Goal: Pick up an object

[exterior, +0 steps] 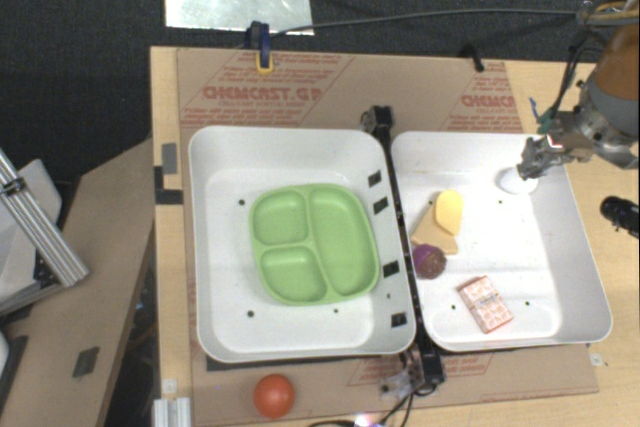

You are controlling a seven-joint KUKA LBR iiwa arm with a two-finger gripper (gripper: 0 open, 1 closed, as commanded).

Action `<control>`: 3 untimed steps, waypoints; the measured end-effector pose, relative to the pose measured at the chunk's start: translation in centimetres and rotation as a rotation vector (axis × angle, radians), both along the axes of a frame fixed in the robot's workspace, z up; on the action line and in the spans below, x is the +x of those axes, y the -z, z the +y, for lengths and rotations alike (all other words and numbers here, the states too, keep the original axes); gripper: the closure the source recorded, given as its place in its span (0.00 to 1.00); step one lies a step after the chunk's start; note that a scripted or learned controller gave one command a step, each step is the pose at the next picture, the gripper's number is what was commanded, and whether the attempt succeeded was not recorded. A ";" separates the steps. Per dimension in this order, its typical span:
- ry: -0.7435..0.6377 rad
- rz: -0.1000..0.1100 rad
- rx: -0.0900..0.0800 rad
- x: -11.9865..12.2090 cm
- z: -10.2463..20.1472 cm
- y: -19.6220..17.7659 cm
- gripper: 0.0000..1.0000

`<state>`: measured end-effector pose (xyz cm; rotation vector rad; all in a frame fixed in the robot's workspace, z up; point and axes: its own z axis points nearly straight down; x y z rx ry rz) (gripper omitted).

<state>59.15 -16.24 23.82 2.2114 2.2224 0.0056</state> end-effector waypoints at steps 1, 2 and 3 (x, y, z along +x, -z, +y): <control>-0.003 0.006 0.003 -1.7 4.2 0.3 1.00; -0.004 0.006 0.004 -3.4 9.2 -0.4 1.00; -0.003 0.006 0.005 -3.7 13.8 0.3 1.00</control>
